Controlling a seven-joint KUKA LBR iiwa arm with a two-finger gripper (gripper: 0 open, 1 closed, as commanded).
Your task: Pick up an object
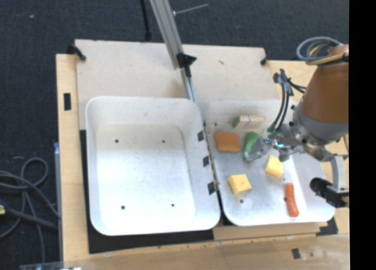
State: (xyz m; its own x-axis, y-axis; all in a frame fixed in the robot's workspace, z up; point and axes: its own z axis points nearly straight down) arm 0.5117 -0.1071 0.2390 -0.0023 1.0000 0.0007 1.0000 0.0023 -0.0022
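The right bin holds several small items: an orange-brown block, a green piece, a pale corn-like piece, a yellow cube, a yellow wedge and a red-orange carrot. My gripper reaches in from the right and sits low over the bin's middle. Its tip lies right against the green piece's lower end, just left of the yellow wedge. The grey and orange arm rises behind it.
The left bin lies beside the right one, with a narrow dark gap between them. A slanted metal pole stands at the back, above the bins. Black cables hang beside the wrist.
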